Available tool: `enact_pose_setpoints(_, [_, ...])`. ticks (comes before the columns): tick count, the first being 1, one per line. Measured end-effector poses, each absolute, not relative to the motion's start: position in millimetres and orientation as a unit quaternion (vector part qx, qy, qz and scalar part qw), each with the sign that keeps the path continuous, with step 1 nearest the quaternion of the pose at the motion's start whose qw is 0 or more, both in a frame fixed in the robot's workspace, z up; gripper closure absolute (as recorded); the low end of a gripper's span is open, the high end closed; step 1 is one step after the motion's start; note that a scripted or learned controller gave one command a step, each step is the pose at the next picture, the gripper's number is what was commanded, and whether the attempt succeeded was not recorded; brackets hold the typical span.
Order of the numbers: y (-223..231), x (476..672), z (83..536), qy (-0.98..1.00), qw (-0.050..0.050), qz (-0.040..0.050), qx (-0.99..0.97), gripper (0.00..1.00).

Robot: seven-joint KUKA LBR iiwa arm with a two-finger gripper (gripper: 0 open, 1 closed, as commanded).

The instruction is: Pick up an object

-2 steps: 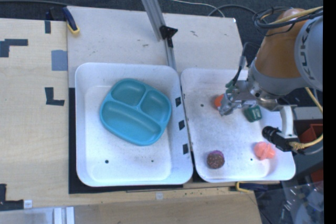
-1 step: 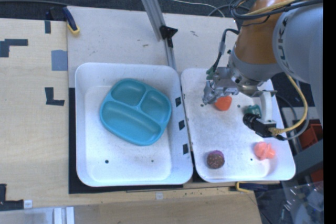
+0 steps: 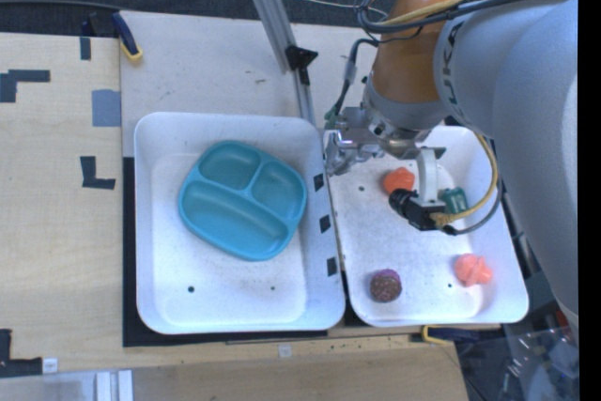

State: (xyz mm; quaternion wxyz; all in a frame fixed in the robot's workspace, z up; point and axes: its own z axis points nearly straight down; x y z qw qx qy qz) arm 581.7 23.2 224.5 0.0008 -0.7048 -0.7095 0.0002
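Camera view, nearest edge first: in the right bin [image 3: 424, 258] a dark speckled ball [image 3: 385, 285] sits close to the front wall, and a pink-orange lump [image 3: 473, 269] lies near the front right corner. Further in, a small orange piece [image 3: 398, 180] rests on open floor, close under the wrist. Beyond that, the pincer [image 3: 336, 153] hangs at the bin's far left side, by the wall it shares with the left bin [image 3: 160, 230], where a blue divided plate [image 3: 244, 199] lies. The arm's bulk hides the pincer from me, so I cannot tell whether it is open or closed, and I see nothing held. I judge the orange piece the best target, being closest and having free room all round. I would shift across over it, come straight down centred, and keep off the dividing wall. The lump by the corner looks awkward to reach.
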Motion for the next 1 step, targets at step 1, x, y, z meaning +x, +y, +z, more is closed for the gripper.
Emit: enact_pose_setpoints(1, [71.7, 604.4, 235.8, -0.710, 0.001, -0.0008, -0.705, 1.00])
